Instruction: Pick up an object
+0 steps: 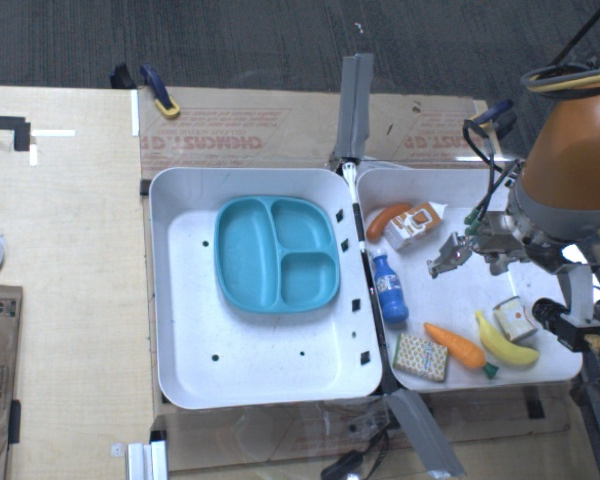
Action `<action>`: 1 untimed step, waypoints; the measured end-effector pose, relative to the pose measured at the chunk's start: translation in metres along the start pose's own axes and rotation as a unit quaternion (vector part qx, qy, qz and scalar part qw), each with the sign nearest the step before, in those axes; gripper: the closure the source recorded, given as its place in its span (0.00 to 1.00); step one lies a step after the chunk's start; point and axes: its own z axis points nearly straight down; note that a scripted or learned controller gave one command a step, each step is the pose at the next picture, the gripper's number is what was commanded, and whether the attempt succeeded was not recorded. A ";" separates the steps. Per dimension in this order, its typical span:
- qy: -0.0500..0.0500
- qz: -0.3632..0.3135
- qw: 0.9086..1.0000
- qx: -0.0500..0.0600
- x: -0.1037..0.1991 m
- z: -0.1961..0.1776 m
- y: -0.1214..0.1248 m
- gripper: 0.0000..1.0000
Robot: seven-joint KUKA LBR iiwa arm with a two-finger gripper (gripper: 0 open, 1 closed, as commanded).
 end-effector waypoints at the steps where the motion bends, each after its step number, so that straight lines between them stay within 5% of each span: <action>1: 0.001 -0.020 1.000 -0.001 -0.049 0.122 -0.039 0.00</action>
